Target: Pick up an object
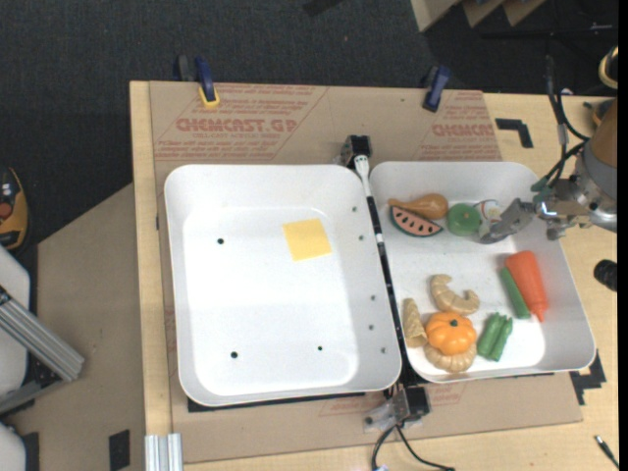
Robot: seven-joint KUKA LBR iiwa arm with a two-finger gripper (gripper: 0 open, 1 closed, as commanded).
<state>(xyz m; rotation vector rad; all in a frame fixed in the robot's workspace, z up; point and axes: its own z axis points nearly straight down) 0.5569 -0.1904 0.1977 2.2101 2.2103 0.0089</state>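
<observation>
Dark carpet surrounds a plywood bench clamped at its far edge, bearing two shallow white bins side by side; the left bin holds one yellow square tile, the right bin holds the toy food. Reaching in from the right, the gripper hangs low over the right bin's far half, and whether it is open or closed cannot be told, nor is anything seen held in it. Just to its left, almost touching, lies a round green fruit, the nearest candidate by my reading; beyond that, further left, sit a watermelon slice and a tan pear-like piece against it. Nearer the camera from the gripper lies a carrot, its long axis running front to back, with a green pod alongside it. At the near end cluster one small pumpkin, a second green vegetable, and several tan pastry-like pieces, perhaps three. Any pick here likely turns on a short shift leftward toward the green fruit.
</observation>
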